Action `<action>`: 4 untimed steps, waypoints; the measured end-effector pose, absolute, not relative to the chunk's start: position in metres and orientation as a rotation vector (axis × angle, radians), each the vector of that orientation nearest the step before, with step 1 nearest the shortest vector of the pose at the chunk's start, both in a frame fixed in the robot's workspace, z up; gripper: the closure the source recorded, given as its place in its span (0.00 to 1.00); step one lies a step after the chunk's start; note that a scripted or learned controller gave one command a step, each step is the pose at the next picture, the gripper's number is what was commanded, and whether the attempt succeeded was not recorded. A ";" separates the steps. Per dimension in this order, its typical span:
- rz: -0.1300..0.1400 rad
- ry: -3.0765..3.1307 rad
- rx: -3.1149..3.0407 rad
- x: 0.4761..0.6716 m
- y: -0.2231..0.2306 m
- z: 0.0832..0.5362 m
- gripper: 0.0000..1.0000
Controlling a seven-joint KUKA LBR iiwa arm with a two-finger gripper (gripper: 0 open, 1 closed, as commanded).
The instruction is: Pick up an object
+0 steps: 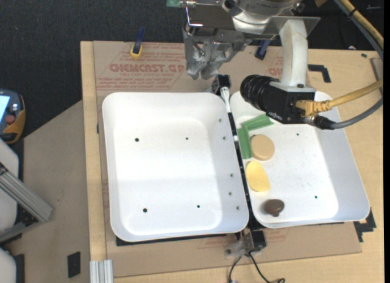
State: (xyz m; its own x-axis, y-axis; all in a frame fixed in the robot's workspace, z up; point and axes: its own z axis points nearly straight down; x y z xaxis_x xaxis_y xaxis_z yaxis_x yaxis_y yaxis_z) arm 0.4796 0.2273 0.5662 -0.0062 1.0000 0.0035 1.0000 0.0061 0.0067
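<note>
Left bin (122, 154): sits below-left of the jaws in the camera view. No pick there, skip it.

Jaws: hang over the brown board (152, 69), just past the far rims of the bins and roughly in line w/ the seam between them. They're blurred grey metal, so can't tell if open or closed. No item seen between them.

All targets are in the right bin (329, 172), below and right of the jaws, bunched along its seam-side wall:
- green L-piece (248, 132): closest to the jaws, one leg right by the wall, touching or nearly touching the tan disc (263, 148)
- yellow oval (258, 177): just past the disc, small gap between them
- brown lump (273, 207): farthest from the jaws, apart from the rest

Judgement: the step in hand is approach, w/ nothing grasped yet. The brown lump looks the best pick, having free space on all sides and more height to bite on. The green piece is risky, since the wall likely blocks one jaw and the disc crowds the other side. The disc and oval look flat and could slip out.

To do it well: open wide before descent, centre over the item, come straight down, close only near the floor. Watch the black cylinder (268, 99) on the arm and the yellow hose (353, 96) vs the bin rim.
</note>
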 end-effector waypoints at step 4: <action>0.008 2.208 2.228 0.515 0.133 0.538 0.00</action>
